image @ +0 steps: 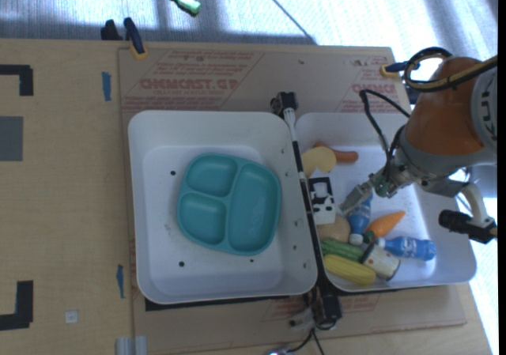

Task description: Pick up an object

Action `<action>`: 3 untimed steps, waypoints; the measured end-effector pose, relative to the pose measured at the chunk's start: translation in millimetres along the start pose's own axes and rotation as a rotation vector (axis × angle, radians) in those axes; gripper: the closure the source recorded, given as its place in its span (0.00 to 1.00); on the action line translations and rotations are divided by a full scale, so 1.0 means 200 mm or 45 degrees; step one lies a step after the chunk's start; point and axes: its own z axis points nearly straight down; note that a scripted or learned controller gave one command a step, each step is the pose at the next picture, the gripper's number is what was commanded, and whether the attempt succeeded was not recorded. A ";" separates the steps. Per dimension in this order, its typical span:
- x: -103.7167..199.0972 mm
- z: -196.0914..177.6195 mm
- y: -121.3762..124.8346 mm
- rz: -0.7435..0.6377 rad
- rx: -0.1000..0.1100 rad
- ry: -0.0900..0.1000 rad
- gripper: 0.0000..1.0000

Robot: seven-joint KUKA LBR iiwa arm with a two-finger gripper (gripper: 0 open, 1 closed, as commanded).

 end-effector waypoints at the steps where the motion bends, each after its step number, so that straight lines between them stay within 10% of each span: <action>1: 0.02 0.20 -0.05 -0.349 -0.017 -0.015 0.00; 2: 0.02 0.14 -0.04 -0.348 -0.020 -0.014 1.00; 3: 0.37 -0.27 -0.18 -0.238 -0.004 -0.004 1.00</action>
